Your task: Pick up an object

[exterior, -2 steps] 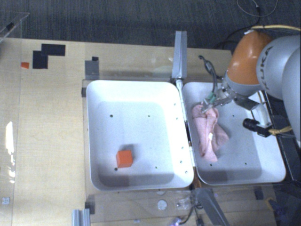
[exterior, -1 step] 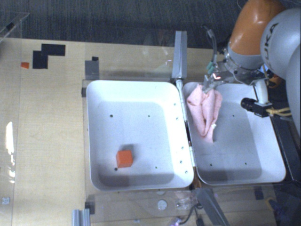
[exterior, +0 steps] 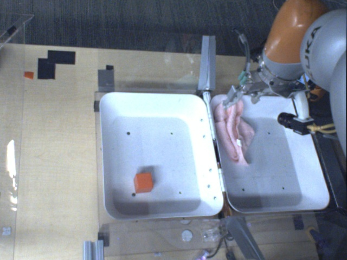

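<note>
An orange cube (exterior: 143, 182) lies in the left bin (exterior: 114, 112), toward its near left part. A pink, soft, folded object (exterior: 234, 131) lies in the right bin (exterior: 303, 199), along its left wall. My gripper (exterior: 237, 93) hangs over the far left corner of the right bin, just above the top end of the pink object. The grey arm with its orange band comes in from the upper right.
A metal divider post (exterior: 206, 64) stands behind the gap between the bins. Black blocks (exterior: 53, 63) and a small orange mark (exterior: 29, 75) sit on the wooden bench at far left. A black cable part (exterior: 294, 122) hangs over the right bin.
</note>
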Motion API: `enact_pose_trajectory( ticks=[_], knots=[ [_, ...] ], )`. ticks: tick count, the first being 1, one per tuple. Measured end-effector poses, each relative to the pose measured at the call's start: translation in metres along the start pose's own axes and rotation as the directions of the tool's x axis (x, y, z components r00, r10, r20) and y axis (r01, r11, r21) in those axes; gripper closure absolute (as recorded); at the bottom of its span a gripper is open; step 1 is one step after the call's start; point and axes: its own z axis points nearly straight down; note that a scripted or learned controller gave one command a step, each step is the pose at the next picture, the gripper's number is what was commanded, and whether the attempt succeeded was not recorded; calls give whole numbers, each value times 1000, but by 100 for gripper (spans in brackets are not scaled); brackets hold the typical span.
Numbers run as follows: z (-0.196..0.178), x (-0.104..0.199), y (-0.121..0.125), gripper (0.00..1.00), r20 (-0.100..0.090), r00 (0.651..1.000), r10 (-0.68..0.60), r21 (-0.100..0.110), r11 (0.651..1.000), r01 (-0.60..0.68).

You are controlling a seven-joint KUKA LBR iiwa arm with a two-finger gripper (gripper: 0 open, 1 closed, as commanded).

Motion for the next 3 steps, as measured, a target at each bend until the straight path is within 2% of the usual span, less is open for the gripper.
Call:
enact_pose_trajectory(
  ticks=[1, 2, 3],
  knots=[
    [103, -48, -26, 0, -1, 998, 66, 6, 998, -66],
    [119, -41, -81, 0, 2, 1000, 3, -8, 1000, -3],
    [106, -40, -77, 100, 2, 1000, 0, -19, 1000, 0]
  ],
)
